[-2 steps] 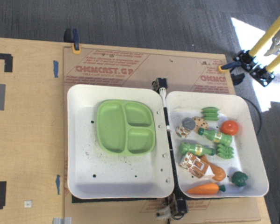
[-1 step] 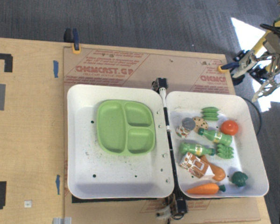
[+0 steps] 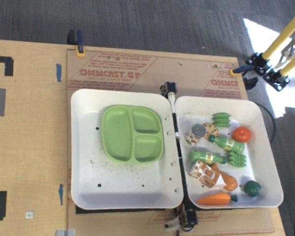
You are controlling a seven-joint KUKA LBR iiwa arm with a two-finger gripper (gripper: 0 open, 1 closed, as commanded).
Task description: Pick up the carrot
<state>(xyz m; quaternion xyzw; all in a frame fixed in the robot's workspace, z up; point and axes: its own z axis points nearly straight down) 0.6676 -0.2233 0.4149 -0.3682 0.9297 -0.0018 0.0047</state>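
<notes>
Orange carrot (image 3: 215,198) with a green stub end lies flat along the right bin's (image 3: 270,155) front wall, a patterned packet (image 3: 205,173) close behind it. Tool state: cannot tell.

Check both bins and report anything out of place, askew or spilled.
Nothing looks damaged or spilled. The right bin holds a loose jumble of toy food; the carrot lies flat against its near wall, beside the broccoli. The green divided plate sits level in the left bin, which shows dark specks.
</notes>
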